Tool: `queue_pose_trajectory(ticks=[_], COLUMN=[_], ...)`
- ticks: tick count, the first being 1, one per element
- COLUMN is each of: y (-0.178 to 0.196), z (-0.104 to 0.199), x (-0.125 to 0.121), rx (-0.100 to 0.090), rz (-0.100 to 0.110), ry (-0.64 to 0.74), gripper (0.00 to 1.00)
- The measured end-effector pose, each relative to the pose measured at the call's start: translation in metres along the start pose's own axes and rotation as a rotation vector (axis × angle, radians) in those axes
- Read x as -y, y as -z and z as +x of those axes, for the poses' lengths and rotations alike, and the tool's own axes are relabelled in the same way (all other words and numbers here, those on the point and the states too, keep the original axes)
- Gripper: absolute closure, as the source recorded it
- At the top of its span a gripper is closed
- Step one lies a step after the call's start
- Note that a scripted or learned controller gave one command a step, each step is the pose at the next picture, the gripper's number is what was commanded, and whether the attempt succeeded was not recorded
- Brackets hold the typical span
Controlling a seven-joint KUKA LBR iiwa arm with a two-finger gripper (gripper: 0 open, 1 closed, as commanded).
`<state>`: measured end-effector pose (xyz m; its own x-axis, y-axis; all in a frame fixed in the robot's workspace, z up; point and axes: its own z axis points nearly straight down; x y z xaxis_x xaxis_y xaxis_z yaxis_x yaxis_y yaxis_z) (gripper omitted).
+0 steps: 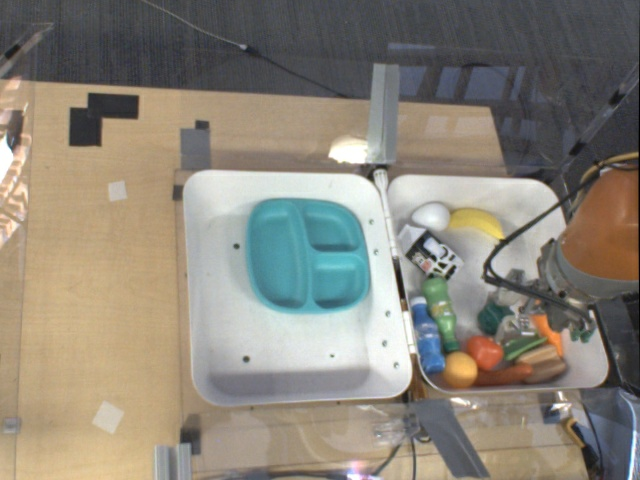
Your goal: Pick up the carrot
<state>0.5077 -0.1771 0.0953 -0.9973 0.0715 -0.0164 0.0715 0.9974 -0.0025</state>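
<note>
The carrot point(551, 332) is a small orange piece with a green top, lying near the front right corner of the right bin point(520, 190). My gripper point(527, 316) hangs low over that corner, right at the carrot's left side and partly covering it. The arm's orange band point(605, 232) sits above it at the view's right edge. Whether anything is held cannot be made out.
Crowded around the carrot are a red tomato point(485, 351), an orange fruit point(460, 370), a brown item point(546, 369) and a green bottle point(440, 310). A banana point(477, 223) and white egg point(431, 214) lie at the back. A teal divided plate point(306, 254) sits in the left bin point(215, 298).
</note>
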Motion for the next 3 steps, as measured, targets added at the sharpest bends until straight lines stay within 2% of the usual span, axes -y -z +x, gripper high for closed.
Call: queue_pose_trajectory(ticks=[1,2,3], y=[0.013,0.0,0.081], z=[0.019,-0.019,0.019], x=[-0.021,-0.008,-0.041], rx=[-0.006,-0.005,-0.004], rz=[-0.002,-0.002,-0.002], ry=[0.103,0.014,0.25], gripper=[1.0,1.0,1.0])
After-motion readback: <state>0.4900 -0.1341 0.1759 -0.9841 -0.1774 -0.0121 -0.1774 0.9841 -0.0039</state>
